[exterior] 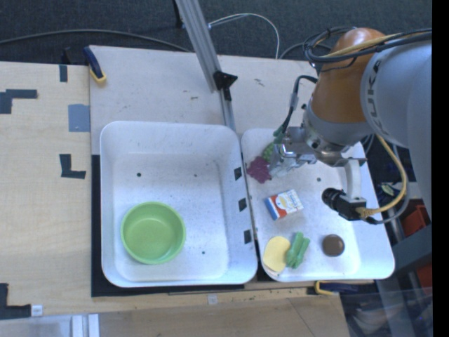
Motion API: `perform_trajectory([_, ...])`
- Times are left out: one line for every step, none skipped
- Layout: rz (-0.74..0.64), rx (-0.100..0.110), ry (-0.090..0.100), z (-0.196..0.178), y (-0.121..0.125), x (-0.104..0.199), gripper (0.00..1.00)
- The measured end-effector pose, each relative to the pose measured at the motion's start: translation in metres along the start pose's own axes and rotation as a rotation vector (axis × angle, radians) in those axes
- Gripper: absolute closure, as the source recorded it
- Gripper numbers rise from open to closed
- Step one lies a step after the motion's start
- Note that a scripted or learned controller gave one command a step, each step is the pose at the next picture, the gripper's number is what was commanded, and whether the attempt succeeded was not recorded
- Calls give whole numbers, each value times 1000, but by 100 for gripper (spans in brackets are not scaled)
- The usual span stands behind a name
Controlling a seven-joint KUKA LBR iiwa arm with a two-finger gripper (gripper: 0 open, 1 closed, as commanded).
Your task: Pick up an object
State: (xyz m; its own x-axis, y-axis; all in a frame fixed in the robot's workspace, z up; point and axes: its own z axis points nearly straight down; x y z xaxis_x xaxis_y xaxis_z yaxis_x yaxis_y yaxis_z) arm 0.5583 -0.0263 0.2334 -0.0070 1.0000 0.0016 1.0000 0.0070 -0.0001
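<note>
Touching the jaws (275,161), purple object (258,169) at their left; grip state unclear.

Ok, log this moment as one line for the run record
arm: over right bin | gripper: beside purple object, grasp unclear | left bin: green bowl

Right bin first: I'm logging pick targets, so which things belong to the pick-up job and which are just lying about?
Job:
gripper
purple item
small carton
yellow piece
green piece
brown ball

Lying about:
green bowl in left bin
blue-yellow clamp
</note>
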Motion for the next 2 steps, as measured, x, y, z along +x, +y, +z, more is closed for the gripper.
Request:
perform_trajectory([0, 1, 0, 10, 27, 55, 100])
perform_trajectory([-1, -1, 0, 0, 48, 110, 100])
